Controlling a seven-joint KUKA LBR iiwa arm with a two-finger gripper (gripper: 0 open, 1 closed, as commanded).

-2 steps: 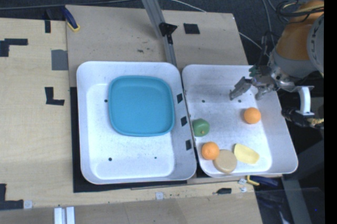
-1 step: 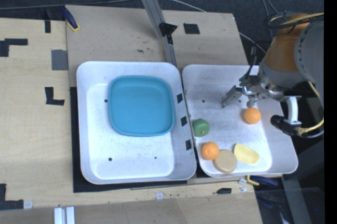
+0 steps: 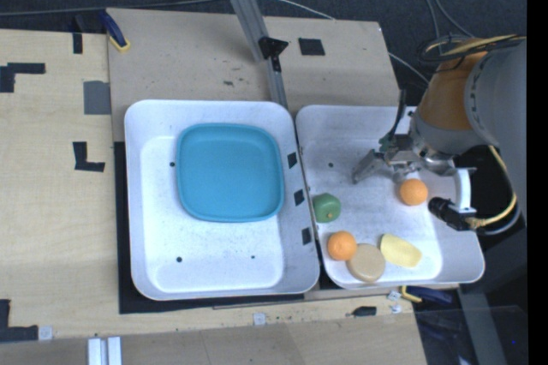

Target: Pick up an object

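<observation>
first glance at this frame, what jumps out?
The big blue plate sitting in the left bin draws the eye first. Next is the grey arm with its orange band reaching in from the right, its gripper low over the right bin. Small bright things lie in that bin: an orange ball beside the gripper, a green piece near the divider, and a second orange ball, a tan disc and a yellow piece along the front.

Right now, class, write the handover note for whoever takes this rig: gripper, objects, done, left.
Gripper: over the right bin, fingers spread open, holding nothing.
Objects, all in the right bin: orange ball just right of the gripper, green object, second orange ball, tan disc, yellow piece. Blue plate lies in the left bin.
Done: nothing picked.
Left: grasp and lift one object.
</observation>
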